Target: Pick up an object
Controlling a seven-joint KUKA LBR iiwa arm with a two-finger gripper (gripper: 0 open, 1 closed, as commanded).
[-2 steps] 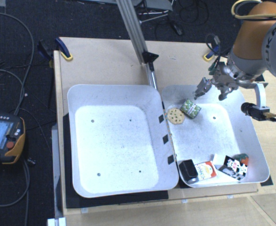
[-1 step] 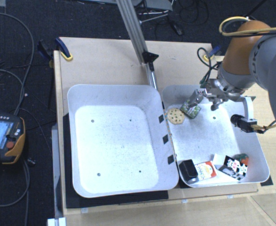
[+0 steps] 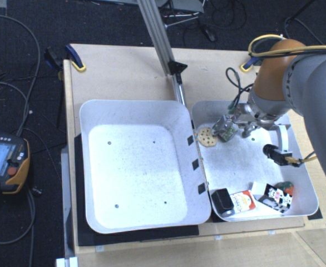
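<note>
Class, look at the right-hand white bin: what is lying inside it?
In the right bin: a round tan cookie-like piece, a black block, an orange-and-white packet, and patterned items. The end effector covers whatever lies beneath it.

A pale wooden table (image 3: pixel 124 60) stands on a dark carpeted floor (image 3: pixel 29 15). Black cables (image 3: pixel 10 88) loop across the floor at left, beside a handheld control pendant (image 3: pixel 4 163) with a lit screen and orange trim. A slanted aluminium rail (image 3: pixel 154 26) rises from the table's far edge. Blue-and-yellow clamps (image 3: pixel 74 57) grip its corners.
</note>
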